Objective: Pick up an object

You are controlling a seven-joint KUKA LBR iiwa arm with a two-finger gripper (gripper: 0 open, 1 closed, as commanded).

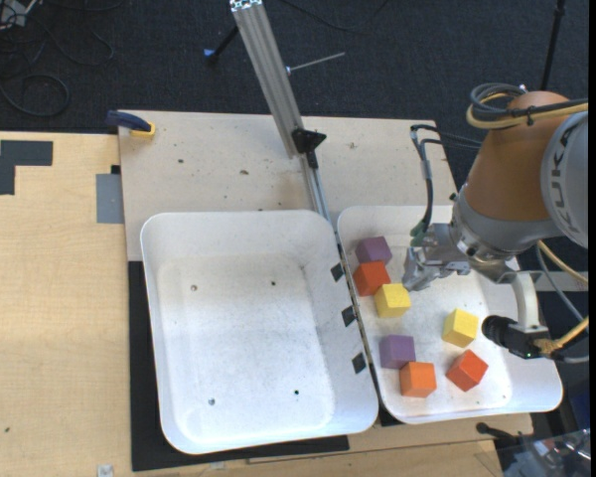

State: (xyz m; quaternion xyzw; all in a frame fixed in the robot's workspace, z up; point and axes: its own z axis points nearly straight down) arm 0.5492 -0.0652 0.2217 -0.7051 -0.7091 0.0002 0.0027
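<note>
The right bin (536, 391) holds several small blocks. A purple block (373, 249) and an orange block (371, 276) lie touching at its left side, with a yellow block (392, 299) just below them. A second yellow block (460, 327) lies in the middle. Near the front sit a purple block (397, 350), an orange block (417, 378) and a red-orange block (468, 370). My gripper (417, 275) hangs low over the bin, just right of and above the first yellow block. Nothing shows between its fingers.
The left bin (179, 246) stands beside the right one, with black clips (348, 315) along the shared rim. A slanted metal pole (274, 78) rises from behind the bins. My arm's bulky orange and grey body (521, 182) covers the right bin's far right corner.
</note>
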